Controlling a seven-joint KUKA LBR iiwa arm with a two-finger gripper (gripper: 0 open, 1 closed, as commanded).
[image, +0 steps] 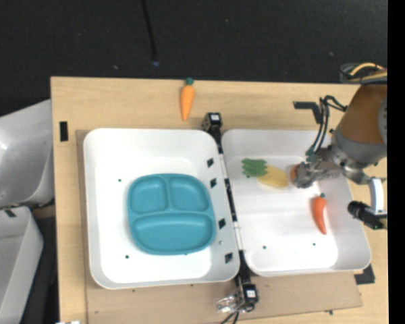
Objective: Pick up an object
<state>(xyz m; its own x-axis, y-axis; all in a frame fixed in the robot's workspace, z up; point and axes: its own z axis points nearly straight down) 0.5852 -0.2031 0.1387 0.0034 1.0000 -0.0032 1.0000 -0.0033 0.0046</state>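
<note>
The arm's gripper is down low in the right bin, right next to the yellow toy with the green leaf, likely to grab it, but I cannot tell if its jaws are squeezed or let go.

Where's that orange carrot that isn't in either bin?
The carrot lies on the wooden bench behind the left bin, near a small black clip.

Plate in left bin — perhaps centred.
</note>
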